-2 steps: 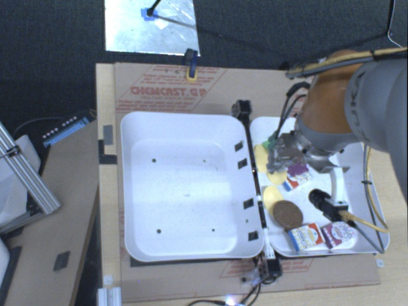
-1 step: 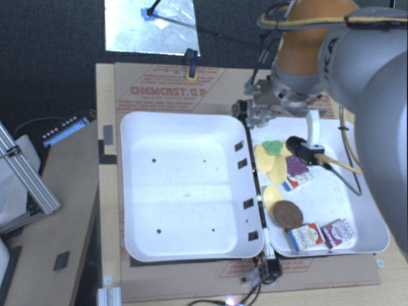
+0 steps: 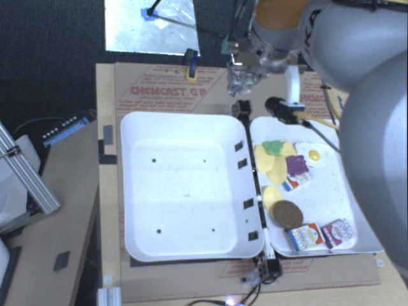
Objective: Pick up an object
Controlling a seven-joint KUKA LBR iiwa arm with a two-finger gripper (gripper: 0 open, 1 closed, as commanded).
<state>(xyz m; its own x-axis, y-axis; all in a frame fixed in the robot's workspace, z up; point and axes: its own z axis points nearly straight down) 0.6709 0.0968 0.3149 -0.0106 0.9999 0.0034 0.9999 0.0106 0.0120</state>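
Hand [image 3: 241,89] hovered upper centre, above the bins' far edge, finger state unreadable; best to descend squarely over the isolated brown disc [image 3: 287,213] in right bin [image 3: 331,177].

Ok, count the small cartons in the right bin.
2. One blue-and-white carton at the bin's near edge, one red carton just right of it, almost touching. The arm covers the bin's right side, so more may be hidden.

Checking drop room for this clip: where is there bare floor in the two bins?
The left bin has bare floor wall to wall. The right bin is crowded along the divider, from green piece to cartons; a bare strip borders its right wall.
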